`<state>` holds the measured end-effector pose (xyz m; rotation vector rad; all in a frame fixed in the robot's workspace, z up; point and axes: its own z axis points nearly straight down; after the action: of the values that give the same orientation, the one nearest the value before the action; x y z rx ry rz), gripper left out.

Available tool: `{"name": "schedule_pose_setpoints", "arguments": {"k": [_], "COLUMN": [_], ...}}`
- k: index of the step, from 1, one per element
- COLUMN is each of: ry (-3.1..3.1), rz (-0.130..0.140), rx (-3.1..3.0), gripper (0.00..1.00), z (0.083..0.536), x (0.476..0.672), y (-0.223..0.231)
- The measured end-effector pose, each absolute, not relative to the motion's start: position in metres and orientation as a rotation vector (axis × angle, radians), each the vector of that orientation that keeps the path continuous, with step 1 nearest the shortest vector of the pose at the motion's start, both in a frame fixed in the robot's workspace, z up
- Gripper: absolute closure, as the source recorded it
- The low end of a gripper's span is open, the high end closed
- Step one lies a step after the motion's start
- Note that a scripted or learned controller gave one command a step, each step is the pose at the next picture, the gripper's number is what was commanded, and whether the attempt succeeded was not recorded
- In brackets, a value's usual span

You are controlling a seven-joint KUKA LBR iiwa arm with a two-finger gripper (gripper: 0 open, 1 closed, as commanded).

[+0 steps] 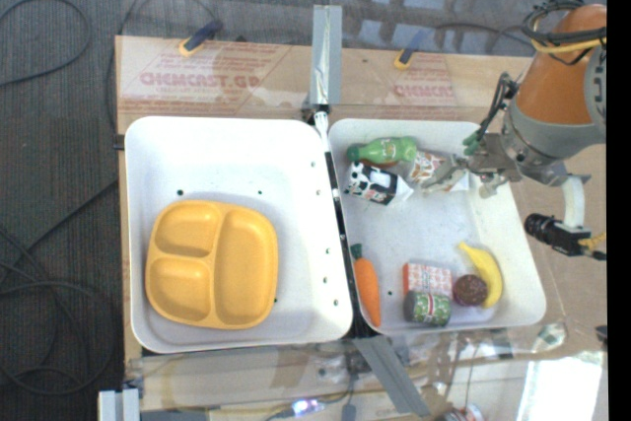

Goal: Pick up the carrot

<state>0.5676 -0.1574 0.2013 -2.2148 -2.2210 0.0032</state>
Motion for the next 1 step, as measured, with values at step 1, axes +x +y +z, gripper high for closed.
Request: {"name": "schedule_pose_setpoints", "arguments": {"k": [1], "ry": [-2.249], "rz": [-0.007], "rx": [-2.204], "gripper": [0.0], "z": [0.0877], "x": [0.5491], "y": [-0.1214]}}
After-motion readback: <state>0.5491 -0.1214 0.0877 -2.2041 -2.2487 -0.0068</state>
